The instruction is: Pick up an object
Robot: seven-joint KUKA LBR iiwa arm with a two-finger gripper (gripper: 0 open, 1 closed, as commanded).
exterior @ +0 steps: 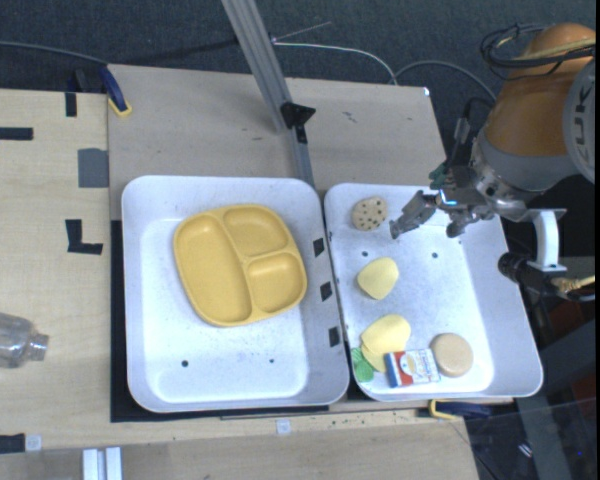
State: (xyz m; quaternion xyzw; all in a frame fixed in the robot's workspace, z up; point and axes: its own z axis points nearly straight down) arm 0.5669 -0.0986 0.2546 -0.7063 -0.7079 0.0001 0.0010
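The right bin [480, 298] holds a round speckled cookie [369, 213] at its far left, a small yellow piece [378, 277] at mid left, a larger yellow piece [385, 335] below it, a red, white and blue carton [412, 368] and a tan round bun [452, 354] near the front. My gripper [436, 218] hangs over the bin's far side, open, its two dark fingers spread with nothing between them. It is to the right of the cookie and apart from it.
A yellow divided plate [240, 262] lies in the left bin [160, 298]. A green bit [363, 366] sits at the right bin's front left corner. A clear bottle [10, 338] lies on the bench at left. A metal post [255, 38] slants above the bins.
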